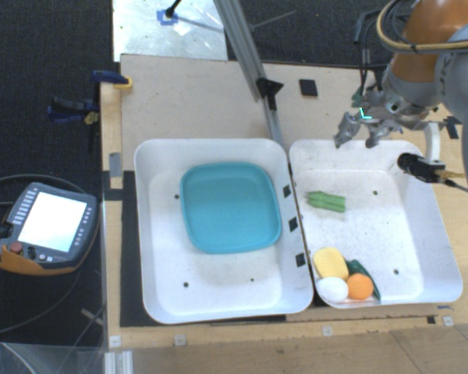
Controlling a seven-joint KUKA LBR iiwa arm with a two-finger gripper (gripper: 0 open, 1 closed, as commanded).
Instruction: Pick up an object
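My gripper point(357, 137) hangs above the far rim of the right bin point(421, 232), its two fingers spread open with nothing between them. Below it in that bin lies a small green vegetable point(326, 201), near the left wall. At the bin's near left corner sit a yellow piece point(331, 262), a white egg-shaped piece point(333, 288) and an orange ball point(360, 286) resting on a dark green item point(364, 272). All of these lie well in front of the gripper.
The left bin point(160, 209) holds a teal square plate point(230, 206). A grey metal pole point(246, 45) slants across the bench behind the bins. A teach pendant point(45, 226) lies on the floor at the left.
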